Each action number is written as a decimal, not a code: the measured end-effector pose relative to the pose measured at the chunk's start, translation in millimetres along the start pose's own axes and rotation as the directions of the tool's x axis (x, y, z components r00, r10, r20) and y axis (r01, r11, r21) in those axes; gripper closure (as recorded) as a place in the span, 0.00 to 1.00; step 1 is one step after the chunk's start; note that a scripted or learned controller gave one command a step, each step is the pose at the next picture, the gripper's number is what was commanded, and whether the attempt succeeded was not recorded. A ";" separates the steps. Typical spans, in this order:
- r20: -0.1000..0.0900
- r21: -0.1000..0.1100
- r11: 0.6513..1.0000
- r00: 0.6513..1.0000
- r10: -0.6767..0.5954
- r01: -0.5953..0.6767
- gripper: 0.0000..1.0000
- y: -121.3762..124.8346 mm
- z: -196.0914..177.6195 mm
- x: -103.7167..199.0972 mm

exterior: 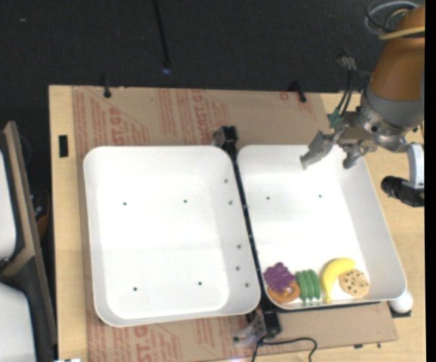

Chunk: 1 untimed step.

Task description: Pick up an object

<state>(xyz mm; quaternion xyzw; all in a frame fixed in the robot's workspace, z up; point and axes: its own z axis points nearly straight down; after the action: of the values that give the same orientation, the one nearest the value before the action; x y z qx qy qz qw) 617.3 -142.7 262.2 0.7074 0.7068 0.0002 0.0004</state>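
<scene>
- A slanted overhead view shows a bench with two shallow white bins side by side, a left bin (pixel 161 232) and a right bin (pixel 316 217).
- One grey robot arm with an orange band reaches in from the right side of the view.
- Its two-finger gripper (pixel 331 153) hangs over the far right corner of the right bin.
- The two fingers stand visibly spread apart, with nothing between them.
- All the objects sit together in a row along the near edge of the right bin, touching or almost touching one another.
- From left to right in the view, they are: one purple bunch of grapes (pixel 280 277), resting on one orange-brown round piece (pixel 282 296); one green ridged piece (pixel 309 286); one yellow rounded piece (pixel 337 270); and one tan speckled cookie (pixel 353 282).
- That makes five small objects by my count, one of each kind.
- The key relation is that the row lies at the opposite end of the same bin from the gripper, well apart from it, toward the viewer.
- The row's long axis runs along the bin's near wall.
- The cookie and the yellow piece are at the end of the row nearer the arm's side.
</scene>
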 end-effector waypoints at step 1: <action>-0.001 0.008 1.000 1.000 -0.001 0.001 0.00 -6.6 86.8 19.7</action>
<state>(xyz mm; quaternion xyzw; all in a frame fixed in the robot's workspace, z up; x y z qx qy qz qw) 610.8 -123.1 175.4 0.7070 0.7072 -0.0021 -0.0027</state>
